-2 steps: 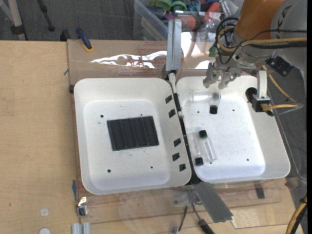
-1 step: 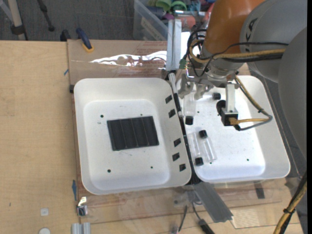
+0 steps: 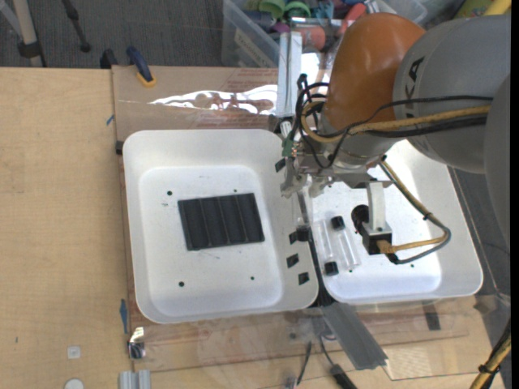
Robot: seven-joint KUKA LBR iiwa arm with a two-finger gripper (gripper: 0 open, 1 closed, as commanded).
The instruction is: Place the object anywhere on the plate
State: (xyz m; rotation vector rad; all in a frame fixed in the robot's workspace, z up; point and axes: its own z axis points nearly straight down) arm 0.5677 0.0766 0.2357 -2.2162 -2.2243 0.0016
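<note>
Overhead, the grey arm (image 3: 454, 79) with its orange band (image 3: 369, 63) reaches in from the right and hangs over the right white bin (image 3: 454, 274), its gripper (image 3: 339, 245) pointing down near that bin's left side with the two clear fingers (image 3: 347, 248) slightly apart and nothing visible between them. Meanwhile the left white bin (image 3: 146, 217) holds a dark ribbed rectangular plate (image 3: 220, 221) lying flat near its middle, and I cannot pick out the task's object in either bin.
</note>
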